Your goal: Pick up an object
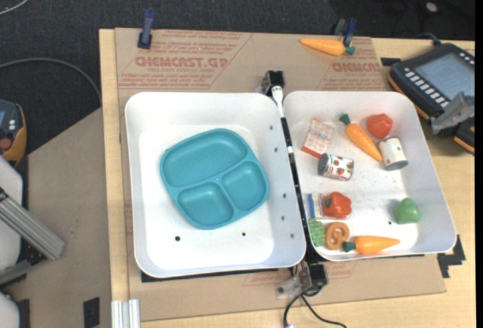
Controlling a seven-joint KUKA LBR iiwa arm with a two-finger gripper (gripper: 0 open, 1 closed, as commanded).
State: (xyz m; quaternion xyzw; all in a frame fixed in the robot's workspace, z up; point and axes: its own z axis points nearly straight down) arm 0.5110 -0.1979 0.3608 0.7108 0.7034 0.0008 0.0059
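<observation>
- Left bin [143,168]: holds a teal divided plate [214,177], flat, with three compartments, its long axis running upper-left to lower-right.
- Blue clamp [146,29] on the cardboard sheet [189,59] behind the left bin.
- Right bin [434,191]: holds all the loose candidates for the pick.
- Near its left wall: a small red-and-white packet [318,138], tilted; below it a small can [336,167] on its side, axis roughly left-right.
- Further toward the front: a red pepper [337,204], then a pretzel [336,234] in the front-left corner.
- Front carrot [375,244]: long axis nearly horizontal, tip pointing right, green top just beside the pretzel.
- Upper carrot [364,141]: long axis diagonal, green top at upper left, tip pointing lower right toward a white cylinder [392,153] lying just beside it.
- Red tomato-like item [379,125] just right of the upper carrot.
- Green round item [406,211], apart from the others, near the right wall.
- Third carrot [323,47] outside the bins on the cardboard behind the right bin, tip pointing left.
- Handheld controller [440,81] at the far right of the bench.
</observation>
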